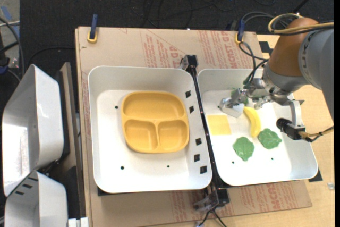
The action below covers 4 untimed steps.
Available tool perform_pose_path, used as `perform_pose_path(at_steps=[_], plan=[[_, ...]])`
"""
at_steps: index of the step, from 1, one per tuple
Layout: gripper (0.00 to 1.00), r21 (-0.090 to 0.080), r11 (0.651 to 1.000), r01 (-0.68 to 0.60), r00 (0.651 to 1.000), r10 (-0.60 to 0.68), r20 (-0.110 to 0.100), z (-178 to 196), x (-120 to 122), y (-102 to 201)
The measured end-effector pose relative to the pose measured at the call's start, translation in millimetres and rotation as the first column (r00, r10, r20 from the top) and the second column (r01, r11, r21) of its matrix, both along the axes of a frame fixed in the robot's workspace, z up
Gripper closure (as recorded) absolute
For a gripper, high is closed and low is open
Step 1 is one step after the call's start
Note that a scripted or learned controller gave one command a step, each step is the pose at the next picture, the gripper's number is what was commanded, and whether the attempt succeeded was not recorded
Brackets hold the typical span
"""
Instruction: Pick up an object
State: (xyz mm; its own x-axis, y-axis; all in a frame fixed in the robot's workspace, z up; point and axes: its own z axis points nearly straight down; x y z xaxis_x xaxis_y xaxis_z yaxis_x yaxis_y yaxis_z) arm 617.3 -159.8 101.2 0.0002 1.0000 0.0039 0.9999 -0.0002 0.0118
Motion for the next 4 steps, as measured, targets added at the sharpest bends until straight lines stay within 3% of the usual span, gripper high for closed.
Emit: perform_pose_path(at_steps=[1, 2, 4], plan=[[1.0, -0.012, 1.0, -0.002, 1.0, 0.002, 0.023, 16.3, 5.0, -2.1], [1.0, -0.006, 1.0, -0.002, 1.0, 0.002, -0.006, 70.2, -3.5, -3.9], [1.0, -0.007, 1.0, -0.004, 1.0, 0.004, -0.003, 187.9, 10.7, -7.1]])
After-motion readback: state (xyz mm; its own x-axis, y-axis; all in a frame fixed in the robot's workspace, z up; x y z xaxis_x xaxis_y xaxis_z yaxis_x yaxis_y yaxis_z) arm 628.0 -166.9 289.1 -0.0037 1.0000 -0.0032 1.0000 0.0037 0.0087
